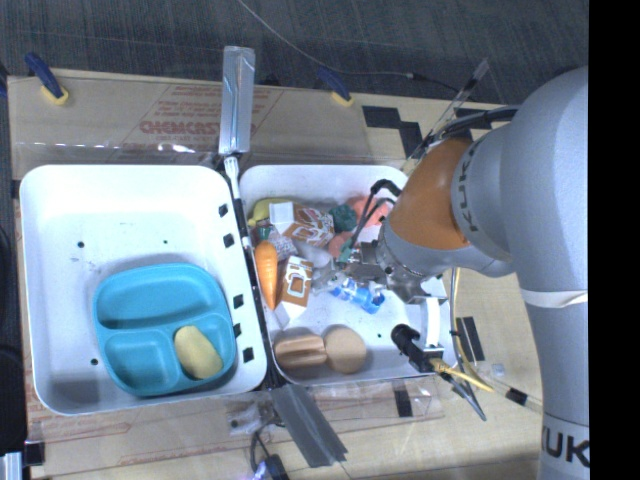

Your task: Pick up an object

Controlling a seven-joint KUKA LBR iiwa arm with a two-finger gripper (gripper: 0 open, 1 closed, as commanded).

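Reaching in from right, arm [470, 208] bends wrist-down over right bin [300, 178]; jaws' state prob. hidden, can't tell.

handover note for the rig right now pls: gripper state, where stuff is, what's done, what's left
Gripper: down in the right bin, over the clutter near the blue item; its wrist hides whether it holds anything.
Right bin: carrot along the left wall, two bun halves at the near edge, small packets and toy foods at the back.
Left bin: blue divided tray with a yellow potato-like piece in its near-right compartment.
Done: arm lowered into the right bin.
Left: no object visibly lifted yet; confirm a grasp, then raise.
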